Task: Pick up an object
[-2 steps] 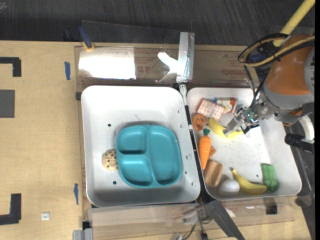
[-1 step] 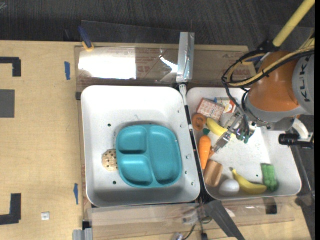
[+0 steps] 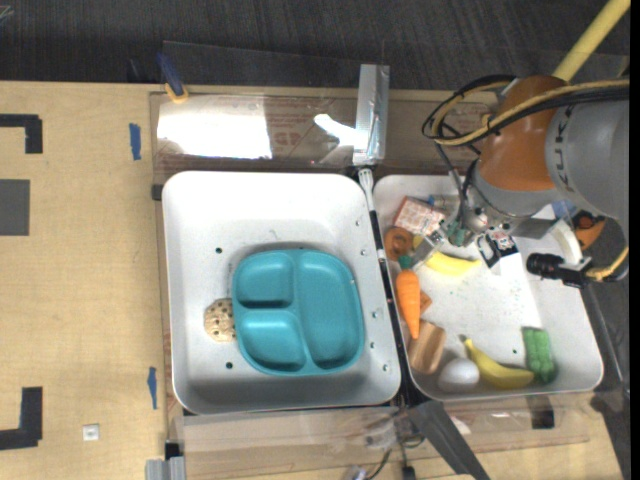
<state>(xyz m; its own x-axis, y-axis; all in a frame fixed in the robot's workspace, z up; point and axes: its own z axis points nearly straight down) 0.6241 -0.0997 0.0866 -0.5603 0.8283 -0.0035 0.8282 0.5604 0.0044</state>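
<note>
The gripper (image 3: pixel 462 234) hangs low over the right bin (image 3: pixel 572 363), just above a small banana (image 3: pixel 450 264); its finger spread cannot be told. A clean pick likely needs centring across the fruit's narrow width before closing

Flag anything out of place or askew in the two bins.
One oddity: a cookie lies on the left bin floor, tucked against the teal divided tray rather than in a compartment. The right bin's toy food, including a carrot and bananas, is loosely scattered; nothing looks spilled or damaged.
</note>
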